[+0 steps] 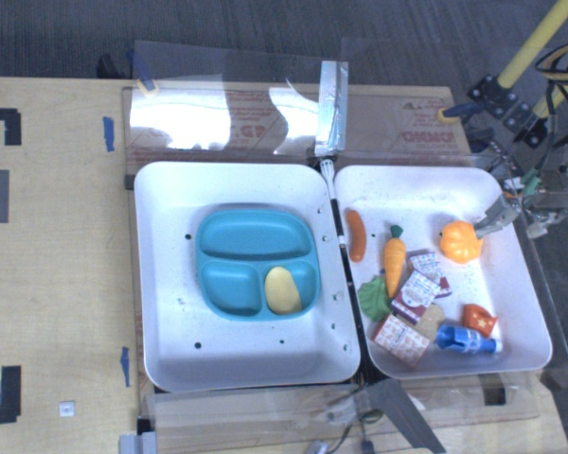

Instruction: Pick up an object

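The right bin (pixel 511 348) holds several toy foods. An orange fruit (pixel 460 242) lies near its right wall. A carrot (pixel 394 261) and a red-orange sausage (pixel 356 235) lie further left, beside a green leafy piece (pixel 373 299). Small printed cartons (pixel 417 291) are piled in the middle. A blue bottle (pixel 468 341) and a red piece (pixel 479 319) rest at the front right. My gripper (pixel 507 210) hangs over the bin's right rim, just right of the orange fruit and slightly above it, with nothing seen in it.
The left bin (pixel 161 282) carries a blue divided tray (pixel 251 253) with a yellow lemon-like piece (pixel 282 289) in its front right compartment. A clear panel with a taped post (pixel 331 107) stands behind the bins. A yellow bar and cables (pixel 540 41) crowd the far right.
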`<state>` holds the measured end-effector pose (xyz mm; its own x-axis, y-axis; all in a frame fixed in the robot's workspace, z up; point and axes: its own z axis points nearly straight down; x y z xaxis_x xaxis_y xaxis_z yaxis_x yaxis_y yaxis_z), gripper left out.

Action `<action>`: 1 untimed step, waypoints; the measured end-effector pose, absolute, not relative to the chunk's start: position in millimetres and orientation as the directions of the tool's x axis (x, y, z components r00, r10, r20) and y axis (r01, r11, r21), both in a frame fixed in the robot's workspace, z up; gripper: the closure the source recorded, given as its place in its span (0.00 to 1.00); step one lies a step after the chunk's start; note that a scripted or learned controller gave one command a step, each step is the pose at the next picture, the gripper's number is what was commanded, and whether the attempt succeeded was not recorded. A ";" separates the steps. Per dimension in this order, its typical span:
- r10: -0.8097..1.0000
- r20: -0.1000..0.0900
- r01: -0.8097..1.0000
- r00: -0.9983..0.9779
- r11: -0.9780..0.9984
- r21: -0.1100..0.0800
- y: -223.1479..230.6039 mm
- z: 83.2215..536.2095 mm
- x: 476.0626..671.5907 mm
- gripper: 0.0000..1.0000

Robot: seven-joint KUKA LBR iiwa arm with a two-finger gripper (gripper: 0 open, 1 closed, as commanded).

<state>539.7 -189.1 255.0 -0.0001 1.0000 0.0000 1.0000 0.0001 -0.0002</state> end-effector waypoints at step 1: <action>1.000 0.000 1.000 0.000 0.000 0.000 -189.1 255.0 539.7 0.00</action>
